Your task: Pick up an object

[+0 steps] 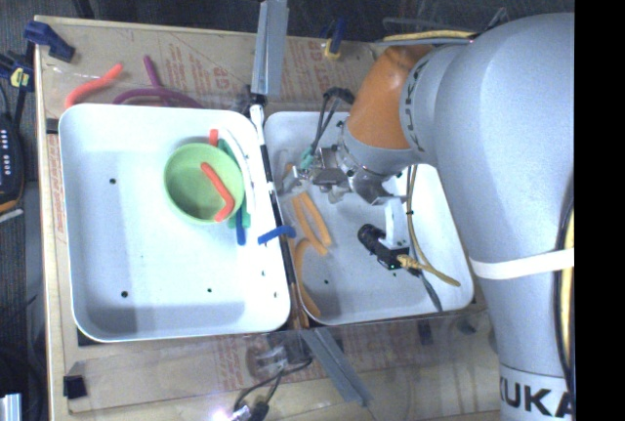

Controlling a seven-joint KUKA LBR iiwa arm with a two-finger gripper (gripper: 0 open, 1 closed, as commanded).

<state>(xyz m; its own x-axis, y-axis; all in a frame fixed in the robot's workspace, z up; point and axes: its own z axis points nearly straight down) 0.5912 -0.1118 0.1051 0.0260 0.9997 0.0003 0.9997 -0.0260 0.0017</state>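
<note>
the wooden worktop [146, 370] has an orange-red bent strip [93, 85] and a purple curved tube [156, 97] lying on it, just outside the top edge of the shallow white left bin [127, 292]. in that bin's upper right part sits a round light-green plastic bowl [190, 189], with a red hooked strip [220, 183] draped across it. a short blue stick [240, 231] lies just beside the bowl's lower right rim. a blue flat piece [276, 234] rests across the edge where the two bins meet.

in the shallow white right bin [361, 297], a pair of long orange strips [312, 222] lies near the left wall, and a thinner curved orange strip [299, 265] runs below them toward the bin's near corner. the end effector [305, 173] hangs over the upper left of this bin, just above the top ends of the orange pair; its metal parts blur together, so i cannot tell whether it is spread or pressed together, nor whether it touches anything. the bulky grey arm [508, 165] with its orange band covers the right side of the bin and is cut off at the bottom.
</note>
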